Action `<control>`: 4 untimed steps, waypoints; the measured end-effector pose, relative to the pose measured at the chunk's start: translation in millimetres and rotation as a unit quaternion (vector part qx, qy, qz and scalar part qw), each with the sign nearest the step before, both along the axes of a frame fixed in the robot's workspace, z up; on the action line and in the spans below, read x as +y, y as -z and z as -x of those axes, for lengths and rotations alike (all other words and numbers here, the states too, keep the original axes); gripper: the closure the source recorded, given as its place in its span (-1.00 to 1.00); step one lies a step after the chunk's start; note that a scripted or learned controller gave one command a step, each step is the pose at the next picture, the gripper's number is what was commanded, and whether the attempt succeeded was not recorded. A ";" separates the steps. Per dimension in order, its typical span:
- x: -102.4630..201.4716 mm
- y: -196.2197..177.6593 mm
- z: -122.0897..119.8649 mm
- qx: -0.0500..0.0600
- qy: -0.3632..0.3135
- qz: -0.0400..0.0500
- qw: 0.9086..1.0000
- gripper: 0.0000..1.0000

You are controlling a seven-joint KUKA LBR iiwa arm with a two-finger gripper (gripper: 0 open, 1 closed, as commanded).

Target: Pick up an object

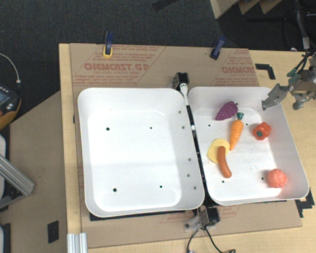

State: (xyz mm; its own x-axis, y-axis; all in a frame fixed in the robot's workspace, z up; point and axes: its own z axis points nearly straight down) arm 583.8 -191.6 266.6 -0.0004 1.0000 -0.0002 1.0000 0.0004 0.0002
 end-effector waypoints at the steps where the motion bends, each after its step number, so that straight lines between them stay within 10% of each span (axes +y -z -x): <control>1: 0.0 -11.0 -0.7 -0.002 0.000 0.001 1.000 1.00; 3: -32.8 -55.1 106.2 -0.002 0.001 0.001 1.000 1.00; 4: -32.5 -58.4 104.0 -0.002 0.000 0.001 1.000 1.00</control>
State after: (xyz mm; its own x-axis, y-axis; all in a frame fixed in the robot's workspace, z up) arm 479.7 -224.1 325.0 -0.0006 1.0000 -0.0022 1.0000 0.0006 0.0034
